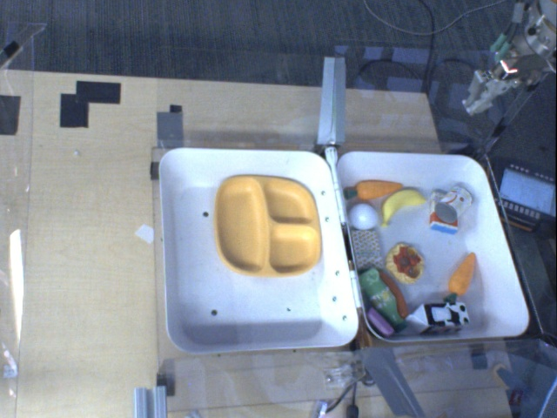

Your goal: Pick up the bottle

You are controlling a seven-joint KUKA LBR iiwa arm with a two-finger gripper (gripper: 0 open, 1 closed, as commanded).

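The bottle (375, 285) is a small green item lying on its side in the right bin (496, 233), near that bin's front left corner. It is wedged among a grey grater (366, 247), a brown sausage (397, 298) and a purple piece (379, 322). My gripper (485, 92) hangs high beyond the right bin's far right corner, outside the bin and far from the bottle. Its two pale fingers look apart, with nothing between them.
The right bin also holds a carrot (378, 189), a banana (402, 204), a white ball (363, 217), a milk carton (449, 208), a pizza piece (405, 261), a second carrot (462, 273) and a cow-patterned box (446, 316). A yellow divided tray (265, 225) lies in the left bin (187, 259).
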